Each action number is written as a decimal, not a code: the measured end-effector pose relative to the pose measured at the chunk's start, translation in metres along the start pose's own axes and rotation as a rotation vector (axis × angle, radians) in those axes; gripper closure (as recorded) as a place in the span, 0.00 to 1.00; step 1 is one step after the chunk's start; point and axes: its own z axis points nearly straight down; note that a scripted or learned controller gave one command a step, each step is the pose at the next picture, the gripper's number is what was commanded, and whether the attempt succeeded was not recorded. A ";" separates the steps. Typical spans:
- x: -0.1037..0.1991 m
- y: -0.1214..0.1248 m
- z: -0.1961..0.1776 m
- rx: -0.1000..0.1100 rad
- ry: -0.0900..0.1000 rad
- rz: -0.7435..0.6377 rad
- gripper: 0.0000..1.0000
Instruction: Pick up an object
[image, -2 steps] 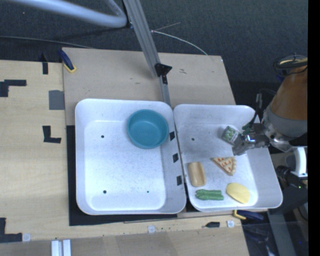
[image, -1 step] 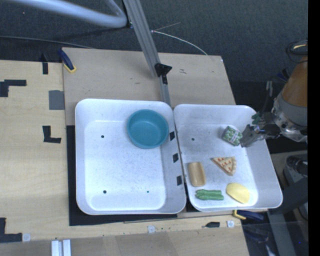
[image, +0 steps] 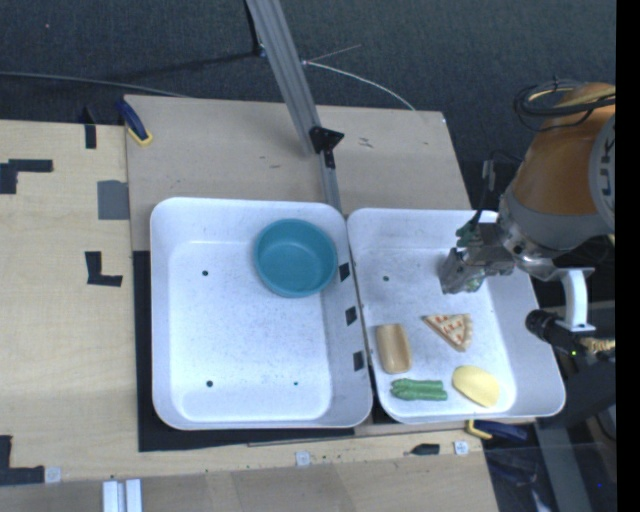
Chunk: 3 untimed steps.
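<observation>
Nothing is lifted yet: the two-finger gripper (image: 462, 276), grip unreadable from here, hovers in the right white bin (image: 400, 240) just beyond the triangular pizza-slice toy (image: 449, 329)

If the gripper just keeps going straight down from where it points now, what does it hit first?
Most likely bare floor of the right bin. The gripper hangs above and apart from the pizza slice, though depth is hard to judge from this slanted view.

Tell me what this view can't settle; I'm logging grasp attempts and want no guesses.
- Gripper: fingers blurred and small in the camera view, state unreadable.
- Right bin floor beneath the gripper: hidden by it.
- Arm: cut off by the right edge.
</observation>
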 end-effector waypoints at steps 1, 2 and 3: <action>0.059 0.018 -0.003 -0.002 0.001 -0.002 1.00; 0.103 0.029 -0.002 -0.001 0.000 -0.001 1.00; 0.164 0.043 0.009 0.000 0.000 -0.002 1.00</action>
